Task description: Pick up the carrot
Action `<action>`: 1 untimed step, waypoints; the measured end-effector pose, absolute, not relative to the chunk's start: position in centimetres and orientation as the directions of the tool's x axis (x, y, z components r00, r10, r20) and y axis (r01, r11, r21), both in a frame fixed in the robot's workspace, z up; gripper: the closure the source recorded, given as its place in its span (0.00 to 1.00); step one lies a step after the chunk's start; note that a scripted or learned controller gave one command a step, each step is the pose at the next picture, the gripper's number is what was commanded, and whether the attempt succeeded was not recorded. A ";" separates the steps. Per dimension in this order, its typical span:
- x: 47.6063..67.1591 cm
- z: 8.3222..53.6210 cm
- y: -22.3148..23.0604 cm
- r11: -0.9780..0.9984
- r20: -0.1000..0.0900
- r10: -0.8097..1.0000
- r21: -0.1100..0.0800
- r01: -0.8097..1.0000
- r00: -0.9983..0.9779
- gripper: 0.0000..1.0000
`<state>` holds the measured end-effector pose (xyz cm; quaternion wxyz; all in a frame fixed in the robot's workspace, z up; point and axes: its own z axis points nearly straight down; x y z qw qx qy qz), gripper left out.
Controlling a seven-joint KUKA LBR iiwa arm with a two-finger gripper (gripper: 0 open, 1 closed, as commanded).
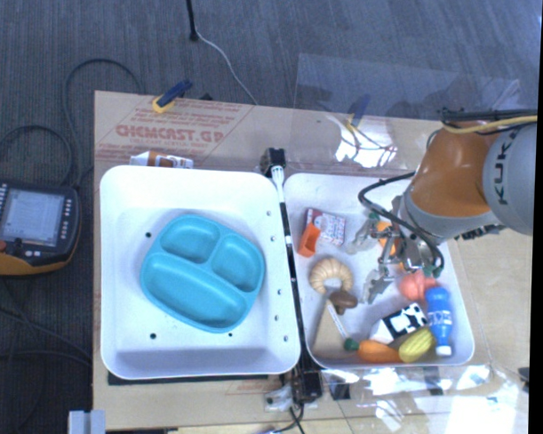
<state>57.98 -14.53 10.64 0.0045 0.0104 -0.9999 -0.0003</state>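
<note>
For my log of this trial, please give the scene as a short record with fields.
target: small orange carrot with green top, lying at the near edge of the right white bin
beside target: yellow corn-shaped toy, to its right
gripper: two-finger gripper, over the right bin, above the carrot in the image, apart from it
left bin: white bin holding a blue three-compartment plastic plate
carrot held: no

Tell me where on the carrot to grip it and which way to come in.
Grip the carrot across its orange middle, coming straight down from above. It lies flat along the right bin's near wall with its green end pointing left, and the yellow toy crowds its right end, so the mid-body is probably the freest part. The gripper sits farther up the bin.
</note>
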 end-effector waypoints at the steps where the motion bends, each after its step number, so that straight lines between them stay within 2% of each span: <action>1: 61.2 9.0 -17.1 0.972 -0.012 0.234 0.003 0.234 -0.972 0.00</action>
